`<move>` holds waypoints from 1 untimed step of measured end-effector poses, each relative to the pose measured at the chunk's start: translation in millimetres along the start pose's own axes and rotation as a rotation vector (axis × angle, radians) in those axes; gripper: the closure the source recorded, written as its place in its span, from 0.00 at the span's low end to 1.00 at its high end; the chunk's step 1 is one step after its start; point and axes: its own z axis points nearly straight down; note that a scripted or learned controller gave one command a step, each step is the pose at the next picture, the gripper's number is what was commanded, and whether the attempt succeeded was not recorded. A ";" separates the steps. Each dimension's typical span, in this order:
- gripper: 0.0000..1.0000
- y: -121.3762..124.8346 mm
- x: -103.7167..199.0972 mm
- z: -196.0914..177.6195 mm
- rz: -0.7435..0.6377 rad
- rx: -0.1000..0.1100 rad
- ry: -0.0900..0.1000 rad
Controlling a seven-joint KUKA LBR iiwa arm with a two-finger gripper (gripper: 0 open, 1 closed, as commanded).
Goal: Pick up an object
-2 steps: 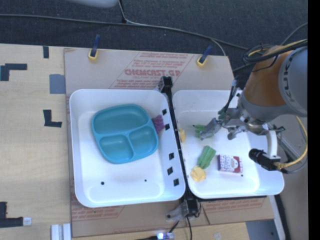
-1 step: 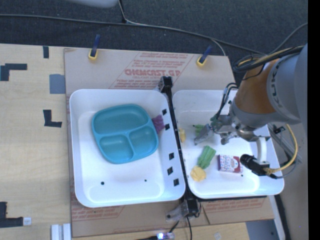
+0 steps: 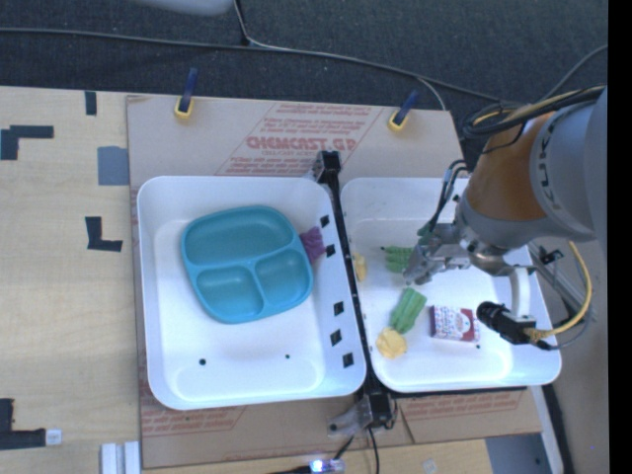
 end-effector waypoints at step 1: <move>1.00 3.3 2.1 -52.2 0.001 -0.007 -0.001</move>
